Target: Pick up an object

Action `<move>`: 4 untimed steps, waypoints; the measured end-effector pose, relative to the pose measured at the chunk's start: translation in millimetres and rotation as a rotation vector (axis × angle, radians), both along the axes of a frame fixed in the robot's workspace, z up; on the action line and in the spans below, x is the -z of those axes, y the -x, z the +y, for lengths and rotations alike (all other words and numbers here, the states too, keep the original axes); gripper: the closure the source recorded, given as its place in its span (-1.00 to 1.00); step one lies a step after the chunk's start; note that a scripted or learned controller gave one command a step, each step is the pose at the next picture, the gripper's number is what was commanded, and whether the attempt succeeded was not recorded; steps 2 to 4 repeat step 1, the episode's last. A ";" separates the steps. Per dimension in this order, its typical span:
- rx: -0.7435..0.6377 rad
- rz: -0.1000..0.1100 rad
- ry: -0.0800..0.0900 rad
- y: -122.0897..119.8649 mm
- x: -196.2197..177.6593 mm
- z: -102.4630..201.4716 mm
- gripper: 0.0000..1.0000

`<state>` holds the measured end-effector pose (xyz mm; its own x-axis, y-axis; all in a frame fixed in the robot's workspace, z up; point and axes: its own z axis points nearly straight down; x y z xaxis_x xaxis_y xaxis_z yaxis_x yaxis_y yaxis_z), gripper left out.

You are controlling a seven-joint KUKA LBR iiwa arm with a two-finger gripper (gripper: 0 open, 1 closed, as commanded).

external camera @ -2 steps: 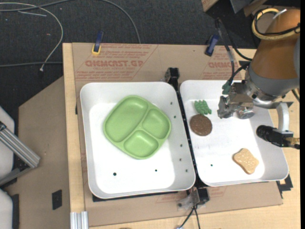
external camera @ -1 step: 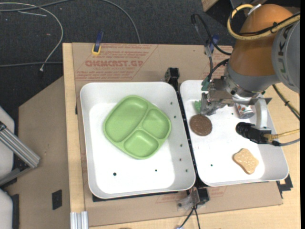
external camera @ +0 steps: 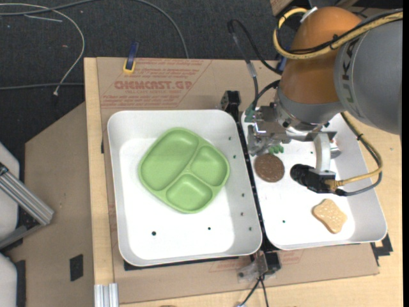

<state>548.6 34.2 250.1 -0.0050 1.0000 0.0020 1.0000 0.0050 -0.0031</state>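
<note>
I've got the grey arm w/ the orange band reaching in from the right, its gripper [external camera: 276, 142] low over the far left corner of the right white bin [external camera: 364, 226]. The wrist body covers most of the tool from up here, so I can't tell how the gripper is set, and I see nothing held in it.

Candidates in the right bin: a round brown flat disc, cookie-like [external camera: 270, 169], lying just in front of the gripper, close to the bin's left wall; a tan toast-shaped piece [external camera: 330, 215] nearer the front, well apart from the arm; a small green bit [external camera: 276, 149] right beside the tool, too small to ID. A black cable connector [external camera: 310, 178] hangs off the arm between disc and toast; that's rig, not a target.

The left white bin [external camera: 128, 235] has a light green divided plastic plate [external camera: 184, 169], three compartments, lying flat mid-bin.

Progress, my read: approach only. Everything rests on the bin floors, nothing lifted. Brown disc looks the likely target. Left to do: close on it, lift clear.
</note>
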 end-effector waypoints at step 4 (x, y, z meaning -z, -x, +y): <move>0.000 0.002 0.000 0.3 12.3 44.3 1.00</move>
